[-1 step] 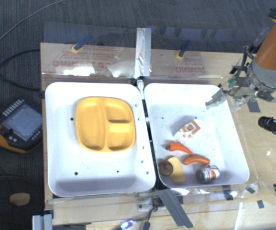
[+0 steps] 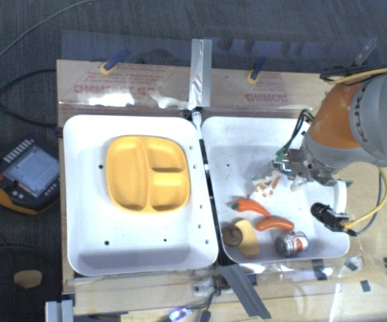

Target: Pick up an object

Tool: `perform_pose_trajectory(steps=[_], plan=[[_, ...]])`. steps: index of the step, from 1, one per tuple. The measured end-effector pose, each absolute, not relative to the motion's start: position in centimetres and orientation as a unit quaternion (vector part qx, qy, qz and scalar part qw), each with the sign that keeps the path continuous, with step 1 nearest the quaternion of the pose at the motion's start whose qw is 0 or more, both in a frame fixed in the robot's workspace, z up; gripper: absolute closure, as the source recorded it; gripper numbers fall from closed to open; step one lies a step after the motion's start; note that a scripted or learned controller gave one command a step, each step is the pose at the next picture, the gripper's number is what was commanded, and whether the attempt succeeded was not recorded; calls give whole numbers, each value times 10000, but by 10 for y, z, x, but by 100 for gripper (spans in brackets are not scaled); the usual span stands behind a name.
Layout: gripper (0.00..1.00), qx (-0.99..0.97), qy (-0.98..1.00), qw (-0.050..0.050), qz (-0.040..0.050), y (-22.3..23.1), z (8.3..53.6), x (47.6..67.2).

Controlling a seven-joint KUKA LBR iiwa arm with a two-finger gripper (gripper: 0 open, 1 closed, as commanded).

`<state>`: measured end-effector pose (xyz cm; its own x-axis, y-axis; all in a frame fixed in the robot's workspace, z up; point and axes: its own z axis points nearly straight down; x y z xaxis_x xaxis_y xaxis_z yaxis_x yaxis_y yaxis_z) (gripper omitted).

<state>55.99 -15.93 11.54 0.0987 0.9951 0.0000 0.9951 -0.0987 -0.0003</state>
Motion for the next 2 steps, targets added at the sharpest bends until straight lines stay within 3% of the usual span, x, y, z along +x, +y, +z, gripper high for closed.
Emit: perform_pose_trajectory(steps=[1,2], plan=[[0,-7631,-6462,-47,-16,-126,89,557],[100,-7629,-6465,-48,-38,-125,99,558]])
